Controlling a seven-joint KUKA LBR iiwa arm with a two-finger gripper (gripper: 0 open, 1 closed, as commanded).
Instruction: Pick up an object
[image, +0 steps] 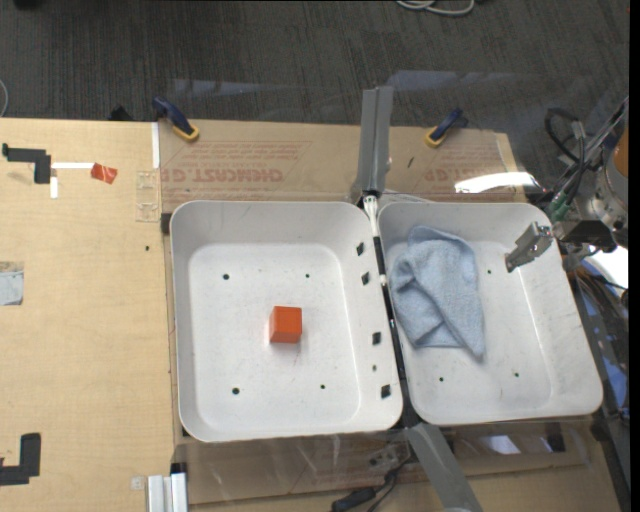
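A wooden tabletop (80, 330) carries two shallow white bins side by side. The left bin (200, 400) holds a small orange cube (286, 325) near its centre, with bare floor all around it. The right bin (560, 390) holds a crumpled light-blue cloth (440, 295) against its left wall. At the frame's right edge, the end effector (527, 247) hangs over the right bin's upper right corner, apart from the cloth; whether it is open or closed cannot be told.

Two blue clamps (176, 117) on cardboard (270, 160) behind bins (185, 300)
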